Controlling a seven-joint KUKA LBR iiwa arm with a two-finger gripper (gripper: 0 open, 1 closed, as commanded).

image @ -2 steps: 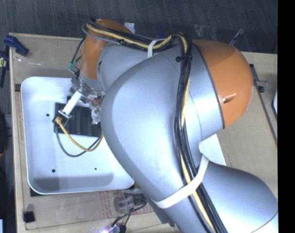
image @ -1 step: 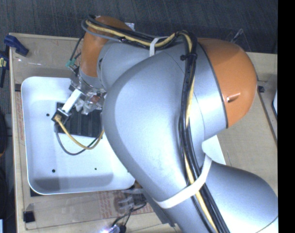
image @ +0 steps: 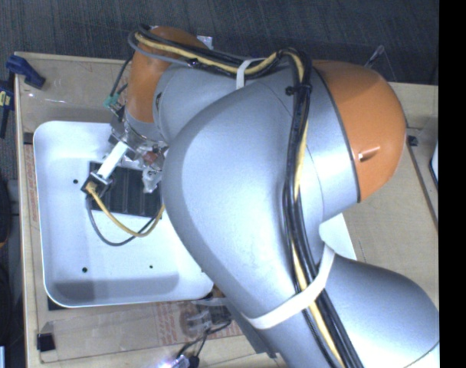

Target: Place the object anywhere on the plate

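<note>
Your hand (image: 146,167) hangs low in the white bin (image: 80,244) — wide or narrow, you cannot tell. Just beside it, toward the bin's middle, lies a dark ribbed slab (image: 129,194), likely the object — partly under the arm, long axis unclear.

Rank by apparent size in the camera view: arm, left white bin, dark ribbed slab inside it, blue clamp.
1. arm, enlarged by nearness to camera
2. white bin, partly covered
3. dark ribbed slab, partly covered
4. blue clamp
</note>
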